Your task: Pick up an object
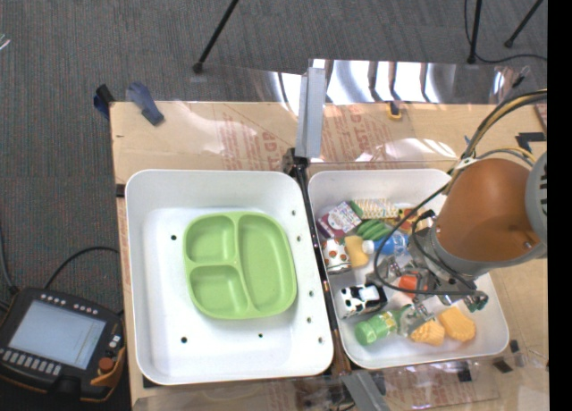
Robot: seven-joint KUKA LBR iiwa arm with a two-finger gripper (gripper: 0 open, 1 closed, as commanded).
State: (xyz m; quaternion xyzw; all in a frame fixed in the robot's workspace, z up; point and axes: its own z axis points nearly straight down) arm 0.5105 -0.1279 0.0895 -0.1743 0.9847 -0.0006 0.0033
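The right bin (357, 181) holds a heap of small toys: a black-and-white cow figure (362, 297), a green bottle (375, 327), two orange-yellow pieces (444, 327), a purple packet (342, 217), a corn cob (378, 209) and a yellow piece (356, 249). My arm's orange band (487, 211) hangs over the bin's right half. Below it the gripper (427, 297) is down among the toys, just right of the cow and above the orange-yellow pieces. The wrist hides its fingertips.
The left bin (147, 222) holds a green three-compartment plate (239, 264). A metal post (310, 114) rises behind the divide between the bins. Cables run along the arm at the right. A teach pendant (58, 338) lies on the floor at the lower left.
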